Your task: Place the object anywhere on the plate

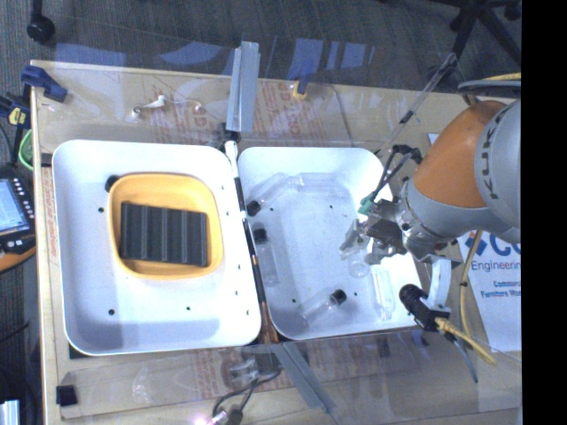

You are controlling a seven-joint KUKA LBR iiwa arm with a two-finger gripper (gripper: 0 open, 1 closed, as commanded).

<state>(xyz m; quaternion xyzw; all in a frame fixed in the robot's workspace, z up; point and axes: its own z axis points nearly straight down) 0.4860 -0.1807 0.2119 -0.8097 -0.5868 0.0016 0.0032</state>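
Fingers: couldn't tell whether apart or together, lost against clear clutter. Saw gripper low in right bin, over a transparent object, well apart from yellow plate in left bin. Risks, as judged: closing on nothing, since see-through plastic is hard to locate; slipping mid-carry over the bin walls; sliding off ribbed dark insert. Counted two bins, one plate, one insert, roughly three clear pieces; exact number unsure.
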